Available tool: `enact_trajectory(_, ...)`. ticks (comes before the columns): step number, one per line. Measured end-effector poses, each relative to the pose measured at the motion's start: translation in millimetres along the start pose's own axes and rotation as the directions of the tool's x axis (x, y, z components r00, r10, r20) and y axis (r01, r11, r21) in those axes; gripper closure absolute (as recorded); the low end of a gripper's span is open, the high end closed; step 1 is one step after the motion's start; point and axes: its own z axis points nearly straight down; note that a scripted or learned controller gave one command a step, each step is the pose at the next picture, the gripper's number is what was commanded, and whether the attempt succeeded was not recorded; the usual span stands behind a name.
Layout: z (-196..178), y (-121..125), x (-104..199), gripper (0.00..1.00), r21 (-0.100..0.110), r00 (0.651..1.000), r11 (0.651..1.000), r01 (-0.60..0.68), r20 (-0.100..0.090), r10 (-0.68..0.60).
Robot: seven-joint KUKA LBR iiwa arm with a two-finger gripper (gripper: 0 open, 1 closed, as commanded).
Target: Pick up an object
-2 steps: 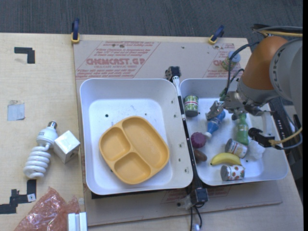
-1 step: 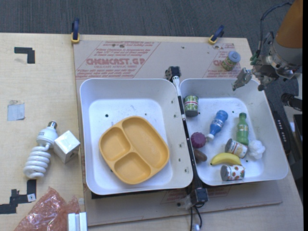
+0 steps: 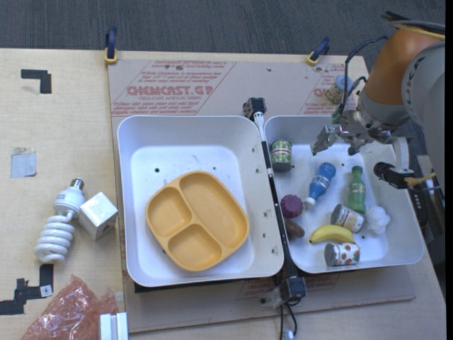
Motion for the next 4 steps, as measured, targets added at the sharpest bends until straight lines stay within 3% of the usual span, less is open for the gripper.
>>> enact_trajectory(1, 17, -72, 7, 0.00, 0.000, 1.000, 1.000, -0.004, 0.000, 0.004)
enact_trajectory(2, -31, -42, -20, 0.00, 0.000, 1.000, 1.000, -0.004, 0.001, 0.004)
enact_trajectory(3, -5, 0, 58, 0.00, -0.001, 1.000, 1.000, -0.003, 0.005, 0.003)
enact_trajectory(4, -83, -21, 86, 0.00, -0.001, 1.000, 1.000, 0.000, 0.000, 0.000)
